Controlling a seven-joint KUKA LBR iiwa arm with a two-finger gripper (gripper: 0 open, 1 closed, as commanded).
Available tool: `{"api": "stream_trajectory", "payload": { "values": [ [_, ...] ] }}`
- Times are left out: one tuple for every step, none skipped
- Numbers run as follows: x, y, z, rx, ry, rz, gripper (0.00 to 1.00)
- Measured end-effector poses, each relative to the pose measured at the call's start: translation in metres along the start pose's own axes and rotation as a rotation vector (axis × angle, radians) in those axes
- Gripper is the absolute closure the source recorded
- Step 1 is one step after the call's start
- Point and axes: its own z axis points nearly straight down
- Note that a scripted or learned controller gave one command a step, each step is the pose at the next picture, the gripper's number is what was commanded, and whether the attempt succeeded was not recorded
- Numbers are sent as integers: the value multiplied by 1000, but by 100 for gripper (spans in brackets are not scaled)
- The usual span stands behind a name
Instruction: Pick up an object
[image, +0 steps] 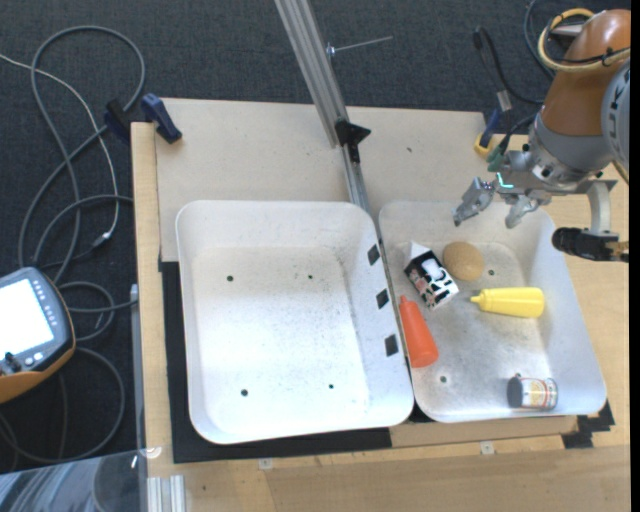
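Note:
My gripper (496, 206) hangs open over the far edge of the right bin (575, 345), its two fingers spread with nothing between them. Below it in that bin lie a tan round object (463, 261), a black-and-white carton (431, 278), a yellow squeeze bottle (510, 301) on its side, an orange cone-shaped object (419, 332) along the left wall, and a small jar (531, 392) near the front right corner. The tan object is the closest to the fingers, a little toward the camera from them.
The left bin (275, 320) sits beside the right one, split from it by a rail with black clips. A slanted metal pole (320, 80) crosses the bench behind the bins. Cables and a teach pendant (25, 330) lie on the floor at left.

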Motion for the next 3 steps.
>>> {"api": "stream_trajectory", "payload": {
  "values": [
    [0,1,-4,-5,-2,-2,0],
    [-3,1,59,1,-1,1,0],
    [-3,3,104,-9,-4,-1,0]
  ]
}}
